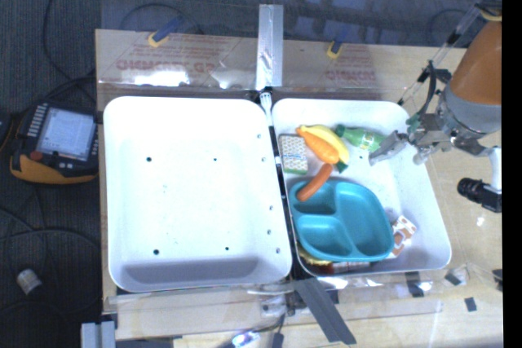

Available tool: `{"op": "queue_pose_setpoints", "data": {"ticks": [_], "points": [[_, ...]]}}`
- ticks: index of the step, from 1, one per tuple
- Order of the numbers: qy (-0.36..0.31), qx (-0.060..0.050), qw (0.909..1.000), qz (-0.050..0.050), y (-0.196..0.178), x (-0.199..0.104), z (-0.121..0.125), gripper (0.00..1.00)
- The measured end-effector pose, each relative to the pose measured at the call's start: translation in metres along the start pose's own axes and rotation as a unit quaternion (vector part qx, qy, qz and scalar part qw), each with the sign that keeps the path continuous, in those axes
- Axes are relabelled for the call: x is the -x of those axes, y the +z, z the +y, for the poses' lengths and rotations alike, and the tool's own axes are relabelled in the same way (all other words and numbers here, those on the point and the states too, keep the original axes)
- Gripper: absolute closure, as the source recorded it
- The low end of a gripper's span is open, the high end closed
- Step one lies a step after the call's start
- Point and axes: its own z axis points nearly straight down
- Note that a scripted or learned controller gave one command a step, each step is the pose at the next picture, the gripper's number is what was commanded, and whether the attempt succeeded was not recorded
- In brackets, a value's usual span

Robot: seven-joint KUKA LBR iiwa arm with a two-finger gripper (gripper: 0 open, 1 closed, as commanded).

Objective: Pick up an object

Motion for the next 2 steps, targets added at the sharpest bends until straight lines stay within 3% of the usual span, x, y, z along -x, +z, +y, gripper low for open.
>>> {"op": "queue_pose_setpoints", "data": {"ticks": [1,2], "points": [[0.000,0.000,1.0000,0.000,0.000,0.000,0.000,0.00],[-0.054,0.000,0.9986,-0.002,0.021,-0.012,0.064,0.00]]}}
